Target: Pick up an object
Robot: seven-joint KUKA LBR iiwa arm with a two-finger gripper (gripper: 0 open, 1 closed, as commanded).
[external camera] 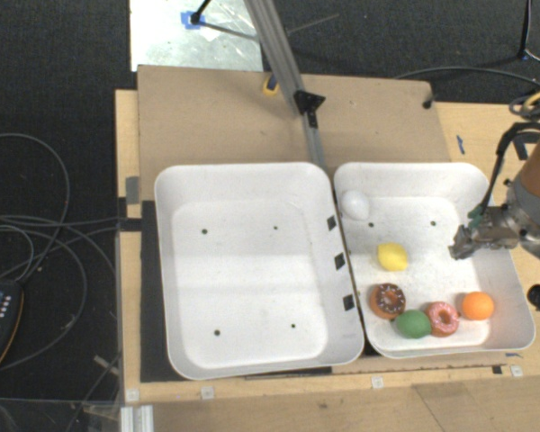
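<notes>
Two white bins sit side by side on the worktop (216, 115). The left bin (175, 241) has four small dark holes in its floor. Three small black clips sit along the line where the two bins meet.

The right bin (414, 183) holds six things. One white ball (355, 205) sits in its top left corner, touching the wall. One lemon (392, 257) lies near the middle of the bin, a bit to the left. Along the front edge there is a row of four things. First is one brown donut (388, 301) with sprinkles. Just beside it is one green ball (413, 323), and they touch. Next is one pink donut (444, 318), touching the green ball. Last is one orange (477, 306), just beside the pink donut, near the front right corner.

The gripper (466, 244) hangs over the right side of the right bin, near its right edge. It is above the orange and to the right of the lemon, apart from both. The jaws look dark and blurry, so I cannot tell if they are wide or narrow. I see nothing between them.

A grey pole (279, 48) leans over the back of the worktop.
</notes>
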